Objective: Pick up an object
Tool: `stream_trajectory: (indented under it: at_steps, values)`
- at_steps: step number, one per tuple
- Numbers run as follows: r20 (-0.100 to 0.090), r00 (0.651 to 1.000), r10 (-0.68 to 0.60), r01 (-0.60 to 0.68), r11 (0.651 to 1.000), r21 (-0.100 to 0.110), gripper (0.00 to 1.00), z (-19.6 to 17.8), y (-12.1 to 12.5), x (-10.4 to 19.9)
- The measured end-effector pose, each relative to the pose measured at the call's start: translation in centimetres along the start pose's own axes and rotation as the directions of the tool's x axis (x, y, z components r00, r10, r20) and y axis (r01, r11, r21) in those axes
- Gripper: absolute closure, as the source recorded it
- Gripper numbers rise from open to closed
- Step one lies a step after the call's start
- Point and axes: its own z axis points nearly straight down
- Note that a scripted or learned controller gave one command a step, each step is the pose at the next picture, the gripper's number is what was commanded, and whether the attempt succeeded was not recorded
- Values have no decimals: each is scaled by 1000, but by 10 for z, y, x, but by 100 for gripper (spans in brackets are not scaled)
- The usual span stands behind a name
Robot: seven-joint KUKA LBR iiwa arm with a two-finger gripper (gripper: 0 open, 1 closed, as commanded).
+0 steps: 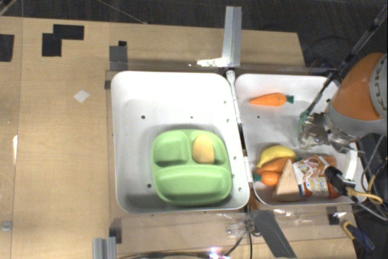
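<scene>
1. The metal two-finger jaws [310, 129] of the grey arm hang low over the middle of the right shallow white bin [267, 83], with nothing seen between them — whether they are spread or closed I cannot tell at this slant.
2. Above the jaws sits the broad orange band [364, 89] of the wrist, at the right edge of the view.
3. Just left of and below the jaws lies a yellow plastic banana [276, 154], near but apart from them; touching it from below is a small orange toy fruit [274, 165], with another orange piece [270, 178] under that.
4. Right of this cluster, along the near wall of the same bin, a tan and white printed carton [297, 179] lies tilted, a red and white printed packet [316, 176] against it.
5. At the far end of the right bin lies an orange toy carrot with a green top [268, 100], on its side, well apart from the jaws.
6. The left white bin [133, 130] holds a green divided plastic plate [191, 165] — a yellow-orange rounded toy fruit [204, 149] rests in its upper right compartment.
7. Both bins stand side by side on the pale wooden desk [54, 148].
</scene>
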Motion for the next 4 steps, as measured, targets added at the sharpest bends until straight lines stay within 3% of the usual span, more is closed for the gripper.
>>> stream_trajectory:
  at_steps: [1,2,3,4]
  values:
    - [0,1000,0,0,1000,0,0,0,0,0]
    - [4,996,-93,93,996,10,0,15,70,-4]
    - [4,992,-129,129,992,9,0,14,50,4]
    - [2,991,-136,136,991,4,100,1,53,7]
